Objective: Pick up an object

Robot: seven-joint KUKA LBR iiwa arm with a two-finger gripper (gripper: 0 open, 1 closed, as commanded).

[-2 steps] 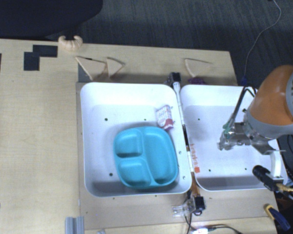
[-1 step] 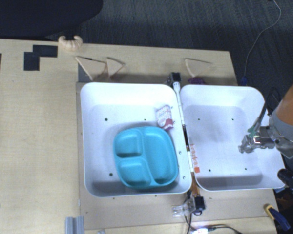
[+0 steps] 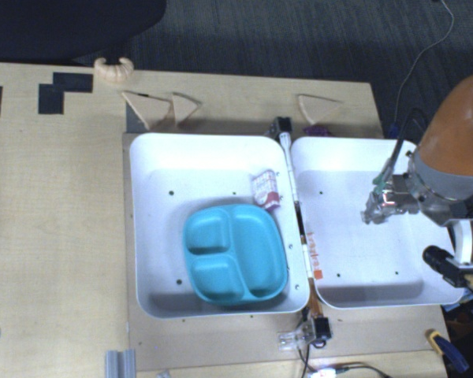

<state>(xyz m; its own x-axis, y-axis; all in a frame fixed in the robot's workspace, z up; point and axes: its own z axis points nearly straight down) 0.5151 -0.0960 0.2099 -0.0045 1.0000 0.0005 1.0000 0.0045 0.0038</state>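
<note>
A light blue divided plate [image 3: 235, 253] lies in the left bin [image 3: 154, 211], toward its front right. Just behind it, against the bin's right wall, rests a small red and white packet [image 3: 266, 188]. My gripper [image 3: 376, 209] hangs over the right bin [image 3: 355, 266], in its right half, far from both objects. I see nothing between its fingers, and their spacing is too small and blurred to judge.
The arm with its orange band [image 3: 461, 132] comes in over the right bin's right edge. A narrow divider with a black and white strip [image 3: 293, 187] runs between the bins. Cables and connectors [image 3: 315, 333] sit at the bench's front edge.
</note>
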